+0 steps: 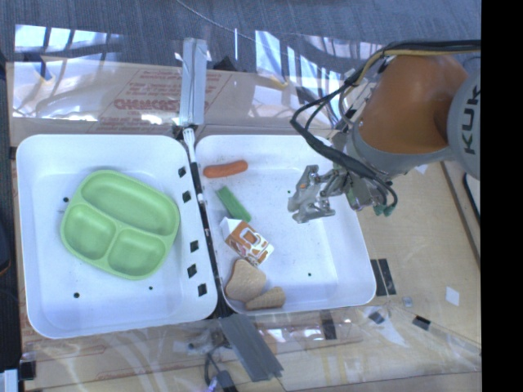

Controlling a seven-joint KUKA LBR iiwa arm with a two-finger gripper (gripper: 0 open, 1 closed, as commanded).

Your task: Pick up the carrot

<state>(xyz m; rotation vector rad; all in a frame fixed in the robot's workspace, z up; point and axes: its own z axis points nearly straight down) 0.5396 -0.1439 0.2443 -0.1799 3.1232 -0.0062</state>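
Observation:
The carrot (225, 169) is a small orange stick lying flat near the far left corner of the right bin (343, 256). My gripper (309, 202) hangs over the middle of that bin, well to the right of the carrot and a little nearer the front. Its metal fingers (303, 211) point left and hold nothing. The grey arm with its orange band (404, 104) reaches in from the right.
In the right bin lie a green stick (232, 203), an orange-and-white carton (248, 242) and two tan bread-like pieces (252, 287). The left bin (49, 300) holds a green divided plate (120, 222). A metal divider (193, 96) separates the bins.

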